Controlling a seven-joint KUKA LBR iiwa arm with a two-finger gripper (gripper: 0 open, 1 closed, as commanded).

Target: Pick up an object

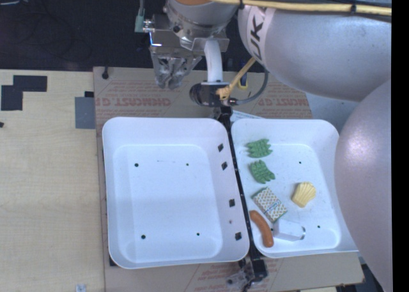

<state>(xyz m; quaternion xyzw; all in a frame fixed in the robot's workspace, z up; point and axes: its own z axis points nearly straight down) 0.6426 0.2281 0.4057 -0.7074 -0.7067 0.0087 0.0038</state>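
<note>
Two white bins on brown board, perhaps cardboard

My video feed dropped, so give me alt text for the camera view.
The gripper hangs over the cardboard beyond both bins, with nothing seen between its fingers. The right bin holds two green pieces, a patterned block, a yellow shell and a sausage.

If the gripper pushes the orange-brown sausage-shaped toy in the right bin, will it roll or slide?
The orange-brown sausage-shaped toy looks rounded and slim, so it probably rolls sideways. It lies near the right bin's dividing wall, which may stop it. Likely light.
</note>
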